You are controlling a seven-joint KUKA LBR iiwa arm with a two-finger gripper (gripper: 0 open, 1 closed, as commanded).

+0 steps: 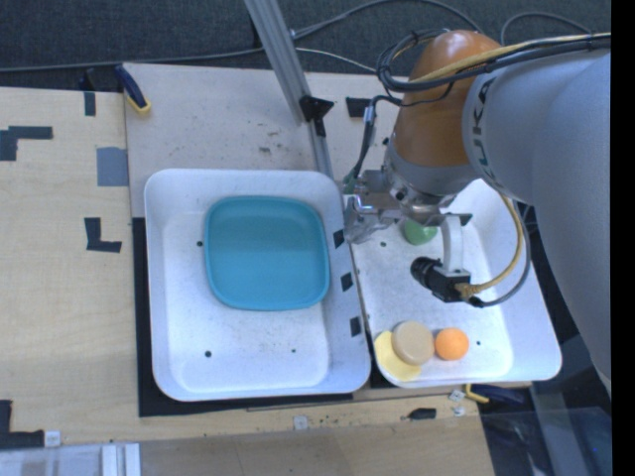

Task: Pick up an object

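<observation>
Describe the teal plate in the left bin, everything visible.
The teal plate is a squarish dish with rounded corners and a slightly raised rim, smooth and plastic-looking, uniform blue-green. It lies flat and right side up on the floor of the left bin, in the bin's upper middle, nearer its far and right walls than its near one. Nothing rests on it and nothing but the bin floor touches it. The gripper is in the right bin, apart from the plate.

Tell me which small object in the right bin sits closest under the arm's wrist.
The green ball, partly hidden beneath the wrist. The orange ball and tan round piece lie together at the bin's near edge.
</observation>
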